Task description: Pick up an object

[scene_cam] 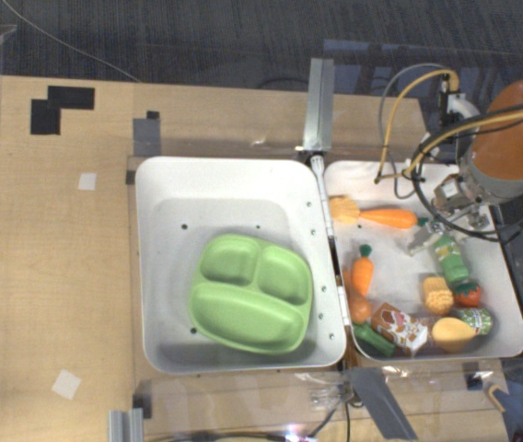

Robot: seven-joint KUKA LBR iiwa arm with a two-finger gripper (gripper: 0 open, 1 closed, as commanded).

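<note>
The pale wood-grain worktop (50, 274) spans the scene, smooth and flat, with black squares marked near its far left. On it sit two shallow white bins with rounded corners and a matte plastic look, joined along a metal strip. The left bin (165, 201) holds a light green divided plate (250, 292), glossy and rounded, with three moulded compartments, lying slightly tilted toward the near right corner. The right bin (510, 288) carries a scatter of small toy foods. The grey arm with its orange band (519, 141) leans in over the far right corner of this bin, trailing black and yellow cables. The hand (435, 233) hangs low above the bin's upper middle, just beside a long orange carrot (386, 217) with a pale yellow end, and close to a green bottle-like piece (451, 263); whether it is spread or pressed together I cannot tell, and nothing is visibly pinched. Nearer the front lie a small yellow corn cob (437, 294), a red tomato-like piece (469, 294), a yellow lemon shape (452, 331), a printed red carton (400, 327) and a short orange carrot (362, 274) with a green top.
</note>
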